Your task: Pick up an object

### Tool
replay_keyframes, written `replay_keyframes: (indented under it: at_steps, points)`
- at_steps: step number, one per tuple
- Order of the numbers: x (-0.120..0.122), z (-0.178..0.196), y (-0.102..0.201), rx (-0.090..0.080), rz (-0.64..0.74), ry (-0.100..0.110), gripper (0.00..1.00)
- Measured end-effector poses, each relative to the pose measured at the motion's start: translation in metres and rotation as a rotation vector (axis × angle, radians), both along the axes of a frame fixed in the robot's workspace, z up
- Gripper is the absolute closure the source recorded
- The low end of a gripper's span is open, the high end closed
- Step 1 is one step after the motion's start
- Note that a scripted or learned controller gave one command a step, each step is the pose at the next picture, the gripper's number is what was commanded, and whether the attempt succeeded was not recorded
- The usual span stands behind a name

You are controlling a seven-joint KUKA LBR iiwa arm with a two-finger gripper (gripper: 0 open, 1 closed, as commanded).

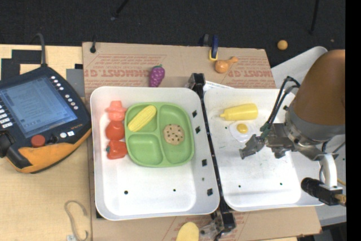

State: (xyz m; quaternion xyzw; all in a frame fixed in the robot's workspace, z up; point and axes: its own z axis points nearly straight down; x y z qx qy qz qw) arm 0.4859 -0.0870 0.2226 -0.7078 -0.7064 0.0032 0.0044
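White bins, gripper low over the right one

Yellow, at the near edge of the bench, a lemon-like toy [188, 231] lies just below the seam where the two bins meet. Beyond it the left bin [148, 196] holds a green divided plate [148, 150]; a toy corn cob [140, 117] and a cookie [174, 134] sit in its upper compartments, and red and pink toy pieces [115, 131] line the bin floor just left of the plate. In the right bin [265, 189] the gripper [252, 148] hangs low over the white floor, reached in from the right under the arm's orange band [322, 87]; whether its dark tips are spread or pressed together cannot be told, and nothing is seen between them. Just beyond it lies a toy fried egg [241, 130], and touching that on the far side a yellow mustard bottle [240, 112] on its side. Farther back, on the cardboard [121, 65], rest purple toy grapes [157, 75] and an orange pear-shaped toy [223, 65]. A teach pendant [39, 115] lies well to the left
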Motion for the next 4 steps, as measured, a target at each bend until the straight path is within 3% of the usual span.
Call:
replay_keyframes:
  at_steps: [1, 3, 4]
  points:
    - [0.002, 0.004, 0.0, -0.001, 0.001, -0.009, 0.0]
    - [-0.003, -0.089, 0.003, 0.0, 0.002, -0.002, 0.0]
    - [-0.003, -0.136, 0.003, -0.003, 0.001, -0.009, 0.0]
